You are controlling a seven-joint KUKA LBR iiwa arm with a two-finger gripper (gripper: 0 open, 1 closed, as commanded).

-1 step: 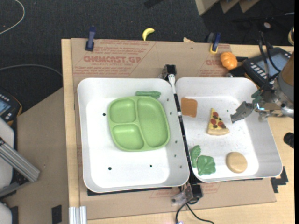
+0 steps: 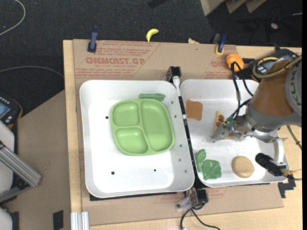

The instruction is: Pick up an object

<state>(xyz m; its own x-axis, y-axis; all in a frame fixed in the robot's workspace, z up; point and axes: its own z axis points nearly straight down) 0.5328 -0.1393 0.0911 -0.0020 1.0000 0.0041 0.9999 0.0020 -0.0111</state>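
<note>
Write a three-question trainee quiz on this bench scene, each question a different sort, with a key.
1. True or false: the green divided plate lies in the right bin.
2. Which thing lies nearest the gripper? A. tan round piece B. green leafy piece C. small red and yellow piece
3. Fill in: the brown square piece lies in the ____ bin.

Key: 1 false; 2 C; 3 right.

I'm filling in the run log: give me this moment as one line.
arm: over right bin | gripper: low beside small red-yellow item, grasp unclear | untouched: brown square, green leaf, tan bun | left bin: green tray
</note>
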